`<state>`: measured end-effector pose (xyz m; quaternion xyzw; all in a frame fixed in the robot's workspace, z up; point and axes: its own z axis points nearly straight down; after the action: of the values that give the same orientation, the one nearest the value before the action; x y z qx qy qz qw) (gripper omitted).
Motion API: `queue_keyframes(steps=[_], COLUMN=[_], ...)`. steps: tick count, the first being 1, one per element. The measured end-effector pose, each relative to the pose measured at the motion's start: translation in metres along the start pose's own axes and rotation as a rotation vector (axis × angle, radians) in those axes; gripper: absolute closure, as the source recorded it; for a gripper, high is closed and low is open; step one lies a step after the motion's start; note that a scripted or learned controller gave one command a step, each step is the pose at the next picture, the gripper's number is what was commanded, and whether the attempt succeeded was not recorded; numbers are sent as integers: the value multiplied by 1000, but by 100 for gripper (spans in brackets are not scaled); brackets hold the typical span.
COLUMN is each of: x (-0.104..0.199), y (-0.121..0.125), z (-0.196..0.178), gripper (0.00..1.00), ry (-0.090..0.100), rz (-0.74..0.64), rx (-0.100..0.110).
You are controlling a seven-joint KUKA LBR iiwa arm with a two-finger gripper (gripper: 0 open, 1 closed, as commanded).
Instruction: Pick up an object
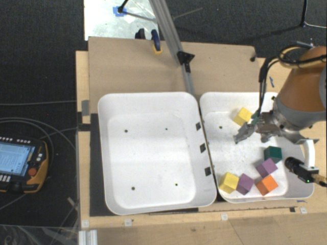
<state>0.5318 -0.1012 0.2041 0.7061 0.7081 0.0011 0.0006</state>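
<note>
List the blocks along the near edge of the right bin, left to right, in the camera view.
Yellow block → purple block → orange block.

The setting is a robotics laboratory, indicated by the wooden bench (168, 65) carrying two white bins (153, 152), the teach pendant (20, 162) with trailing cables on dark carpet, and the metal camera mast (171, 34).
</note>
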Motion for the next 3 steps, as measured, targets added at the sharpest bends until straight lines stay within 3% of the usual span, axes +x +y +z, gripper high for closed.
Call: queue_keyframes(steps=[1, 2, 3], x=[-57, -6, -10], y=[65, 141, 139], z=[118, 112, 102], gripper=[0, 0, 100], ry=[-3, 0, -5], rz=[2, -9, -7], rx=[3, -7, -4])
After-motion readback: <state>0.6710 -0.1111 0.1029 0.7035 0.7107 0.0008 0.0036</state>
